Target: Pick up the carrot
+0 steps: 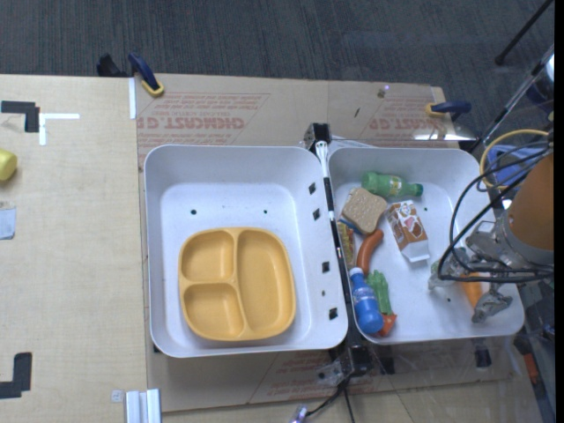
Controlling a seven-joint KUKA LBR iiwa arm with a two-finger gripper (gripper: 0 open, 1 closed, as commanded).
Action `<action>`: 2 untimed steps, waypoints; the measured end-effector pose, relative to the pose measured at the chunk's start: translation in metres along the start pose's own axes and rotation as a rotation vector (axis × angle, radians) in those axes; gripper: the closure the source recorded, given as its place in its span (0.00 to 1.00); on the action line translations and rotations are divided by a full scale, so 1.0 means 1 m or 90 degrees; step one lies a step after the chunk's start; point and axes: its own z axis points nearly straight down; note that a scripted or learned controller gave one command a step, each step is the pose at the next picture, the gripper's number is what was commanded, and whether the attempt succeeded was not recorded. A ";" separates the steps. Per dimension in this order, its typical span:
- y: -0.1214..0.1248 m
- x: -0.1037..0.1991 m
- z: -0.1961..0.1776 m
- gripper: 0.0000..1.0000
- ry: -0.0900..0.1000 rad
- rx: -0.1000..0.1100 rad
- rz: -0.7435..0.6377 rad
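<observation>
The gripper, its jaws spreading apart, is hanging low at the right bin's four o'clock corner, straddling the carrot, an orange piece lying between the fingers with its long axis running roughly twelve to six o'clock.

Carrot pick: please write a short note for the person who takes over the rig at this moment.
Gripper: low in the right bin, close to its right wall. This view does not settle whether it grips.
Carrot: a small orange tapered piece right at the gripper, near the bin floor.
Carton: to the left of the gripper, apart from it.
Done: the gripper is at the carrot.
Left: confirm a firm hold, then lift the carrot out of the bin.
</observation>
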 end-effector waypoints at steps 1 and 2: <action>-0.002 -0.004 -0.010 1.00 -0.003 0.003 -0.001; -0.002 -0.004 -0.010 0.00 -0.003 0.003 -0.001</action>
